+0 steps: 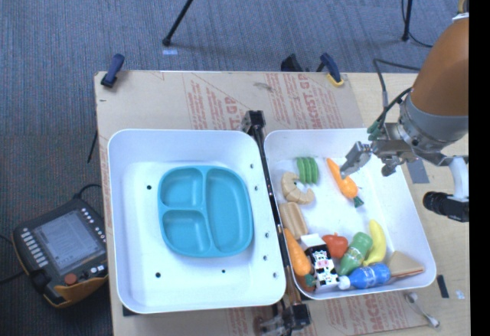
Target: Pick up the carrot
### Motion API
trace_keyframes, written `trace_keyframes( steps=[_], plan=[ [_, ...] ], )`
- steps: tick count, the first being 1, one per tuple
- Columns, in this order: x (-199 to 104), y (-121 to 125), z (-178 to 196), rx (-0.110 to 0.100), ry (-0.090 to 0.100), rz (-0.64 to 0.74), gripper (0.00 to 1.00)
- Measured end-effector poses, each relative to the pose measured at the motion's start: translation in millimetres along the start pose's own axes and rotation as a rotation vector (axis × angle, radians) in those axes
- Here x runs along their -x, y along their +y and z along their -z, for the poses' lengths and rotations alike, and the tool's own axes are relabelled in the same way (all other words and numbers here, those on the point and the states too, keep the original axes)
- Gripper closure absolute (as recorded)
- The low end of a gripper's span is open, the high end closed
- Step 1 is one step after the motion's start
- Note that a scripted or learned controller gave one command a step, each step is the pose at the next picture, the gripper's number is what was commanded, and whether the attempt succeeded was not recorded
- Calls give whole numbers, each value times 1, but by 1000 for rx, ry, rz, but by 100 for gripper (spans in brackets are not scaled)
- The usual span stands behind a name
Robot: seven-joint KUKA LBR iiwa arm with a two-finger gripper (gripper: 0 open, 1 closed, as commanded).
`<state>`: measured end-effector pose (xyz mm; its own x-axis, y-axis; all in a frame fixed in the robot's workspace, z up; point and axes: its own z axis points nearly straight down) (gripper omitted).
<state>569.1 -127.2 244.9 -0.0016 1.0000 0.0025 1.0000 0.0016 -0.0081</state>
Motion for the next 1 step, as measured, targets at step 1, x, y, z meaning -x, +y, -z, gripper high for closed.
trace_keyframes(
  steps=[1],
  plan=[
    [12, 47, -160, 1, 1, -236, 0]
  ],
)
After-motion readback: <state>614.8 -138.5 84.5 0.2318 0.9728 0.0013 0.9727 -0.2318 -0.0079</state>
